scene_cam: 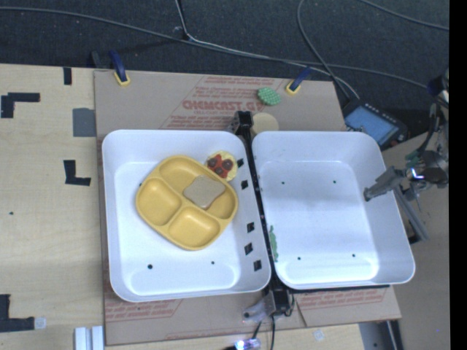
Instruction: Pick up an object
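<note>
1. Two shallow white bins sit side by side on a brown cardboard sheet (pixel 211 100) that lies on the pale wooden surface (pixel 44 217), in the middle of the frame.
2. The left bin (pixel 120 268) holds a yellow divided plate (pixel 186 201), which lies flat in the bin's upper middle, turned at a slant to the bin's walls.
3. A flat tan square piece (pixel 203 191) rests on the plate, roughly at its centre, over the ridges between compartments.
4. A small dark red item (pixel 221 165) lies at the plate's upper right edge, close to the wall the two bins share; whether it sits on the plate's rim or just beside it is hard to tell.
5. The right bin (pixel 328 268) has a small green scrap (pixel 272 238) at its left wall, low down.
6. Above the bins, on the cardboard near the top centre, is a small green dotted object (pixel 268 95).
7. Two blue-and-yellow clamps hold the cardboard's top edge, one at upper left (pixel 119 71) and one at upper right (pixel 297 83).
8. The claw (pixel 376 189) reaches in from the right edge of the frame and hangs over the right rim of the right bin, well apart from the plate.
9. It shows as a dark grey shape; I cannot tell whether it is apart or together, and nothing is visible in it.
10. A blue device (pixel 373 122) lies on the surface to the upper right of the right bin.
</note>
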Action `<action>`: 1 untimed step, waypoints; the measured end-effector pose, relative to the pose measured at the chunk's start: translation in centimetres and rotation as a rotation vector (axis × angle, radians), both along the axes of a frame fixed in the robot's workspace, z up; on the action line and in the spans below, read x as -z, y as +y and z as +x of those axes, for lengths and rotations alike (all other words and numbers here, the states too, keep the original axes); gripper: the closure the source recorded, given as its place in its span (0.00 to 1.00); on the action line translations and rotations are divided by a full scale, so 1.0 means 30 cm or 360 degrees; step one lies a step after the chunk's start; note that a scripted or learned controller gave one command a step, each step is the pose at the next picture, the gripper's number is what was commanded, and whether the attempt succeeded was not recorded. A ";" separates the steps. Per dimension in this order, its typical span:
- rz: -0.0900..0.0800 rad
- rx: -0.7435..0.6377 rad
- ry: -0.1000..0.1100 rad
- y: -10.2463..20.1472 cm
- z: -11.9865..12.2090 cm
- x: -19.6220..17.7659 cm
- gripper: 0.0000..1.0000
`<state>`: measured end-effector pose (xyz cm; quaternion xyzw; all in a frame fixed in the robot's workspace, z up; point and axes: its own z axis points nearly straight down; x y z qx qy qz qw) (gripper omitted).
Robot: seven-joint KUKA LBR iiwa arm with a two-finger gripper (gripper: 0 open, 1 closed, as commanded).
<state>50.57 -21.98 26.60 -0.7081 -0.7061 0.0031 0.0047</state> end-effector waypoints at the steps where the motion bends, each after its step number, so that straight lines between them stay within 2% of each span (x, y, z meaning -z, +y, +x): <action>1: -0.0004 -0.0006 -0.0016 0.002 0.007 -0.018 0.00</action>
